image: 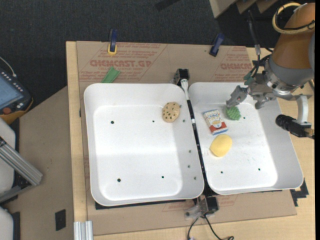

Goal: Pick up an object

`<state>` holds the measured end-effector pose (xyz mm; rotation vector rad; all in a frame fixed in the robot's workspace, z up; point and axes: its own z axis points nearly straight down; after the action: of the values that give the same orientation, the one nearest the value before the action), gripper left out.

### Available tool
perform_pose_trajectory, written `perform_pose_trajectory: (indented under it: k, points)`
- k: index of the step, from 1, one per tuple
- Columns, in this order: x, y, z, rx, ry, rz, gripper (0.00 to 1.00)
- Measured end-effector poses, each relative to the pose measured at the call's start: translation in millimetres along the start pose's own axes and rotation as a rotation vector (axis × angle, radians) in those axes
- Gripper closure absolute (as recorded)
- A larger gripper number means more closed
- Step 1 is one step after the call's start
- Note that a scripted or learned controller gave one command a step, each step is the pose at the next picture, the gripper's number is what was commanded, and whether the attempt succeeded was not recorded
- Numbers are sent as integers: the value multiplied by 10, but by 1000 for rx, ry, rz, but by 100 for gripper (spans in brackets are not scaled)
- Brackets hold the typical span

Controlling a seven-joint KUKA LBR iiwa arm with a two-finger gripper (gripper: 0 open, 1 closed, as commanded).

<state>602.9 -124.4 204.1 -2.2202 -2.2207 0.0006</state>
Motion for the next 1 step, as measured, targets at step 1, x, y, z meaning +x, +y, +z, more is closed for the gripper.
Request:
perform_pose_trajectory:
  k: [1]
  points:
    - [-278, -820, 506, 10, 1, 6, 0]
